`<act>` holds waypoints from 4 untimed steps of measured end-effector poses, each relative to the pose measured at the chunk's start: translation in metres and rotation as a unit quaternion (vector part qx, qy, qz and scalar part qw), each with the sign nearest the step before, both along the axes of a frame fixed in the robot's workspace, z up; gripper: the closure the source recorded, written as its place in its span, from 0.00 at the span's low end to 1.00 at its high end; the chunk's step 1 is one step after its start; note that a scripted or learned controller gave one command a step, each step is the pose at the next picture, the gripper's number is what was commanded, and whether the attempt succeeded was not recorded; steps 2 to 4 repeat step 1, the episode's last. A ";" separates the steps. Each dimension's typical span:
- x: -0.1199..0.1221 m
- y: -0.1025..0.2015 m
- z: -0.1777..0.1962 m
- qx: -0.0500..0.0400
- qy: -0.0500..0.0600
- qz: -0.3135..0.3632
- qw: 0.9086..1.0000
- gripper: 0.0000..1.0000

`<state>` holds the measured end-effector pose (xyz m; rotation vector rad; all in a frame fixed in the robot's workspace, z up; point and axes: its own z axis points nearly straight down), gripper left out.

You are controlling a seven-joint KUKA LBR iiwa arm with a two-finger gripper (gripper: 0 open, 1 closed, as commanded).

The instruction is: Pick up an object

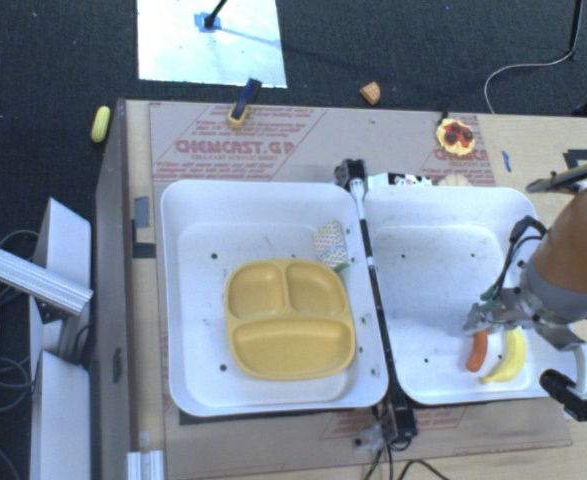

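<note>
- So the worktop is a brown board with red "CHEMCAST" lettering printed across the far strip.
- Two shallow white bins sit on it side by side: left bin and right bin, touching along a dark divider in the middle.
- Far edge has a small yellow-and-blue clamp-looking thing.
- Back right corner there's a round yellow toy with red bits, just behind the right bin.
</note>
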<state>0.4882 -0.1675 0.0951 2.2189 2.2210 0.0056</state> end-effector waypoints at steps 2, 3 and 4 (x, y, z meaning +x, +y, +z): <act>0.071 0.058 0.096 0.000 0.000 0.002 1.000 1.00; 0.071 0.058 0.096 0.000 0.000 0.002 1.000 1.00; 0.071 0.058 0.096 0.000 0.000 0.002 1.000 1.00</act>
